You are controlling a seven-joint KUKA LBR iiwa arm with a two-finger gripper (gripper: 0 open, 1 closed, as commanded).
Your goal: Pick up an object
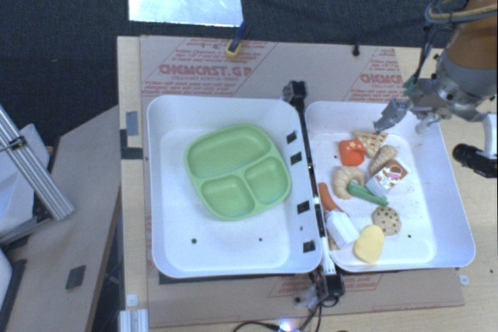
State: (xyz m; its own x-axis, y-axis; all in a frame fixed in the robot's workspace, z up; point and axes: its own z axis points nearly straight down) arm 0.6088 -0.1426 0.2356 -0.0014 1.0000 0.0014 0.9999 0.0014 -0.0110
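Observation:
The right bin (443, 206) holds a cluster of toy foods: a red tomato piece (352, 153), a tan waffle cracker (371, 141), a bread roll (381, 159), a shrimp (343, 181), a green bean (366, 193), a white and red carton (387, 177), an orange carrot (329, 198), a white block (341, 228), a brown cookie (387, 219) and a yellow lemon (369, 245). My gripper (405, 120) hovers over the bin's far right corner, just above and to the right of the cracker. Its fingers (387, 119) stand apart, open, with nothing between them.
The left bin (167, 190) carries a green divided tray (237, 171). A black clip strip (303, 167) runs along the wall between the bins. A yellow and blue tool (235, 47) lies behind the bins on the cardboard.

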